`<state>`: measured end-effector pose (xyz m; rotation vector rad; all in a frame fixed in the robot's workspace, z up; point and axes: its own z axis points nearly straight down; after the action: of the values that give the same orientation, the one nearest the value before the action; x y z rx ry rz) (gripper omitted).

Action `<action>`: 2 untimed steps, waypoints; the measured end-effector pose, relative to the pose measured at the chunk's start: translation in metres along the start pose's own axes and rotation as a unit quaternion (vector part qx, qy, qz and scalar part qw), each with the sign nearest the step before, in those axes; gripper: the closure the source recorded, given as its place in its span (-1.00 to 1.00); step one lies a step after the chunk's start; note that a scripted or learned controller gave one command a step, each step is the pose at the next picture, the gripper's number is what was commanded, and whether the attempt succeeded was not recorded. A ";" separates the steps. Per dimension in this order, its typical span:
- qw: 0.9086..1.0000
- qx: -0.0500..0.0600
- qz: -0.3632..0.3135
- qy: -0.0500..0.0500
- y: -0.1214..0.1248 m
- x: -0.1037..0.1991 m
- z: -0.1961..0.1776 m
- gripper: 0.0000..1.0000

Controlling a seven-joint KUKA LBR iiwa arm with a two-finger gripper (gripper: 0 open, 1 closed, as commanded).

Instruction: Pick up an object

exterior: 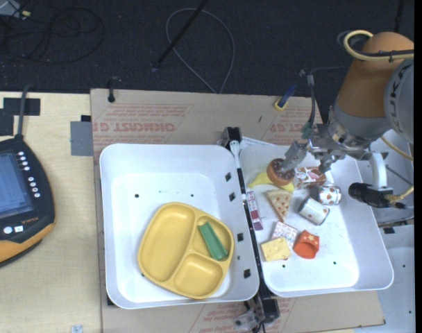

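The gripper (309, 159) hangs low over the right bin (367, 266), its fingers spread apart above the clutter; nothing shows gripped between them. One finger tip touches or just overlaps a brown round toy (280, 171), partly hidden by it. Beside it lie a pizza slice (280, 202) pointing down, a white can (313, 210), a red cup (306, 245).

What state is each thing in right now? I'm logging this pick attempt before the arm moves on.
gripper: low over the right bin's far end, fingers spread, nothing between them
yellow tray: flat in the left bin
green piece: lying in the tray
orange cup: tipped on its side
handheld screen: lit
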<state>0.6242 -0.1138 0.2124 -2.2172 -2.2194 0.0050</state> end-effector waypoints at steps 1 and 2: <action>1.000 -0.005 0.000 -0.001 0.003 -0.022 0.106 -1.00; 1.000 -0.010 0.002 -0.001 -0.075 -0.012 0.120 -1.00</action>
<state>0.5481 -0.1259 0.0929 -2.2328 -2.2246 -0.0148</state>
